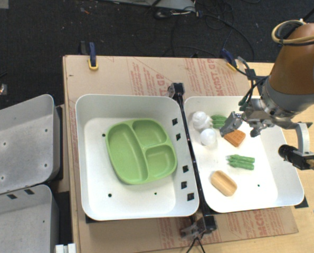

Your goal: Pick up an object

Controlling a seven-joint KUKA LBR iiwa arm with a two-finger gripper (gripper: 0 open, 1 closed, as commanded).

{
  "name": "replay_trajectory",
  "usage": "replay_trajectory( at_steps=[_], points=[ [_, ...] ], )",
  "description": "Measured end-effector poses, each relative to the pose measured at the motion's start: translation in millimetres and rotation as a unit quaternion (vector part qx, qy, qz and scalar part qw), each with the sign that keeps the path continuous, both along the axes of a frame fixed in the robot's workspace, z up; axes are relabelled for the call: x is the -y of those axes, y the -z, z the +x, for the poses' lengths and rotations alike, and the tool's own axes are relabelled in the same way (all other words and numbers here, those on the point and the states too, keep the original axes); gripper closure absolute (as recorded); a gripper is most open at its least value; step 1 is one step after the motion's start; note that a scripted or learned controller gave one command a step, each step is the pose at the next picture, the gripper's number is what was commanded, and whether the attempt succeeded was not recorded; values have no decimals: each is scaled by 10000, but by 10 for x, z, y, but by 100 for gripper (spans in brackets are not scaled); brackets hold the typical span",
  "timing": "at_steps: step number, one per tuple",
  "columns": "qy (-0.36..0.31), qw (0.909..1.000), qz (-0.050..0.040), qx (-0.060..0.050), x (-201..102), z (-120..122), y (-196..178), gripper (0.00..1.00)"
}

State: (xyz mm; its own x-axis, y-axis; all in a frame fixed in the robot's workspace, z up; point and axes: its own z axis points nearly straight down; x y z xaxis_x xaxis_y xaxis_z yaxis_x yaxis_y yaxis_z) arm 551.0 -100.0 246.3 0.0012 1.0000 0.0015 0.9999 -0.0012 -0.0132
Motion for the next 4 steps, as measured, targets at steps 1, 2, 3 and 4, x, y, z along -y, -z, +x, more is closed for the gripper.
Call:
replay_trajectory(
  at_steps=[1, 2, 3, 4],
  points=[
    [-10, 10000, -6, 61, 0, 23, -65, 0],
    [-3, 10000, -7, 49, -16, 106, 410, 0],
    [1, 10000, -4, 44, -20, 112, 1048, 0],
    [0, 10000, -6, 52, -25, 108, 1566, 0]
  ],
)
